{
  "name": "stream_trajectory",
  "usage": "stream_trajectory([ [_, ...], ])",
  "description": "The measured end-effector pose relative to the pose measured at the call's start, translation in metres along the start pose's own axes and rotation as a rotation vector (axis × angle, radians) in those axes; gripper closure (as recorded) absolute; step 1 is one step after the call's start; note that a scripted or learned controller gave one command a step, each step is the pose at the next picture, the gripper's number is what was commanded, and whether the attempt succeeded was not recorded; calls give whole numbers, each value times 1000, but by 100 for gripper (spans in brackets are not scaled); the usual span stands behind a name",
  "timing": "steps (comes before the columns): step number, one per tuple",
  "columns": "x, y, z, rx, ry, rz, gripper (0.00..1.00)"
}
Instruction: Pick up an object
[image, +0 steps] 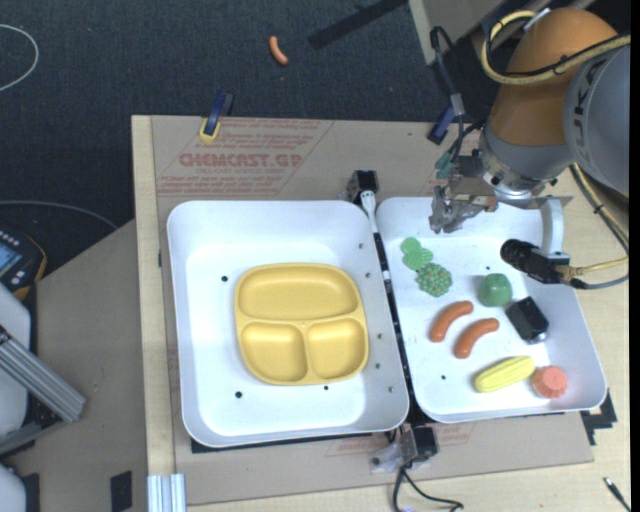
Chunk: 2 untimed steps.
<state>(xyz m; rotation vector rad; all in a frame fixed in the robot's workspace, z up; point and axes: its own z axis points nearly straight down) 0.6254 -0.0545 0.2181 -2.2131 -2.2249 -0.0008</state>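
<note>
Currently the hand (452, 212) is seen hanging above the far edge of the right bin (590, 345), near the middle of that edge, and nothing is seen between its tips; whether it is spread or clenched cannot be told from this slanted look. No object has yet been taken, so the step in hand is judged to be the descent onto a chosen piece. The nearest candidates are the pale green piece (416, 252) and the knobbly green cluster (434, 280), which lie just beside each other below the hand; a clean grasp is likely best won if one is approached squarely from above, so that its neighbour is not nudged. Farther out, two orange sausages (463, 329) lie side by side at a slant, a round green ball (494, 290) and a black block (527, 320) sit towards the arm's side, and a yellow corn cob (503, 374) and a small orange-pink piece (549, 381) rest near the front rim. In the left bin (200, 330) a yellow divided tray (300, 322) is held, and both bins are carried by the counter (150, 250).
</note>
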Motion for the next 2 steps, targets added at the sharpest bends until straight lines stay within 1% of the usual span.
stream_trajectory([
  [1,55,-9,5,1,0,-1,100],
  [2,110,-29,7,3,0,-1,100],
])
